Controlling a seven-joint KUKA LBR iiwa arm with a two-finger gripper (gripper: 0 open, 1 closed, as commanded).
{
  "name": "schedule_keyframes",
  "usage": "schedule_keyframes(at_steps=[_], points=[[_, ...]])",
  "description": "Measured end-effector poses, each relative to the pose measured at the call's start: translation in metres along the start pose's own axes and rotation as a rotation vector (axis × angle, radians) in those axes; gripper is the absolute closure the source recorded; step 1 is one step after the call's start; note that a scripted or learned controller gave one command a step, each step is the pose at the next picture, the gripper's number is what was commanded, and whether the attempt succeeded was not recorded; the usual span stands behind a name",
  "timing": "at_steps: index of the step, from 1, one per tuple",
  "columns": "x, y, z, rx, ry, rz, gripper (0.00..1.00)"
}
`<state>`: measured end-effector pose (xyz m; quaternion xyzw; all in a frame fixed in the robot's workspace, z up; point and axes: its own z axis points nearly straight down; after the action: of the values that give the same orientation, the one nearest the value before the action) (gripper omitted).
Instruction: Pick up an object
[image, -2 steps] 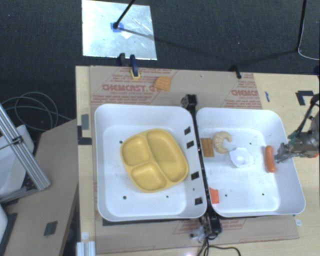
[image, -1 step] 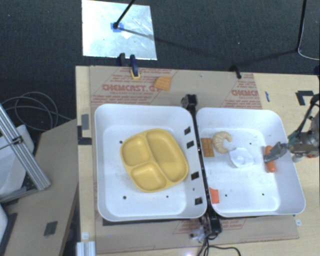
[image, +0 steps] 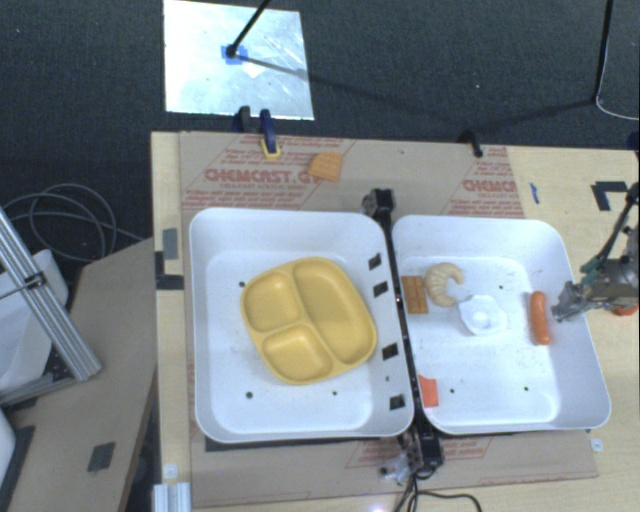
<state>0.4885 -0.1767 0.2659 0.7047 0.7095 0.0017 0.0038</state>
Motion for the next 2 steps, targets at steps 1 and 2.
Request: schedule_keyframes(at_steps=[1, 2], points=[[0.033, -0.001, 0.033, 0.007, 0.004, 0.001, 1.00], [0.034, 0.055, 0.000, -0.001, 0.001, 0.000, 1.00]])
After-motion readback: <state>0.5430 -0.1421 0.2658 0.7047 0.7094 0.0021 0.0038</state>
